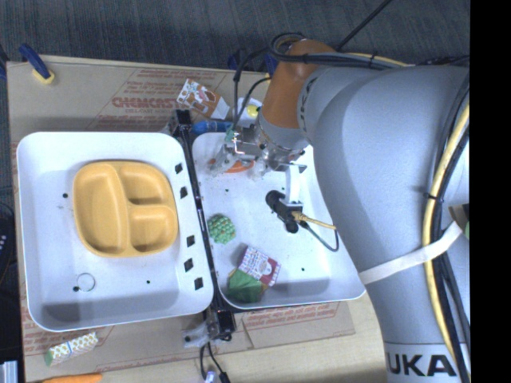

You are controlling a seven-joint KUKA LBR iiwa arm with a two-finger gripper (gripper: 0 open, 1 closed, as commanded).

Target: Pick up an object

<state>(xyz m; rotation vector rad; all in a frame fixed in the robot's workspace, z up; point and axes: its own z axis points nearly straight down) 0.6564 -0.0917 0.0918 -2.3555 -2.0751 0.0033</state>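
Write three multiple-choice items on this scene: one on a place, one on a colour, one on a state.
1. The yellow tray lies in: A the left bin; B the other bin; C outside both.
2. The ball in the right bin is: A red; B green; C blue.
3. The tray lies: A upside down; B on its edge; C flat, hollows up.
Answers: 1 A, the left bin's walls surround it; 2 B, its bumpy surface is green; 3 C, its hollows face the camera.

green bumpy ball [222,228]: by right bin's [310,255] left wall | red-white packet [260,265]: tilted, bin's lower end | green lump [244,287]: touching packet, bin's lower-left corner | orange thing [237,166]: bin's upper end, partly hidden
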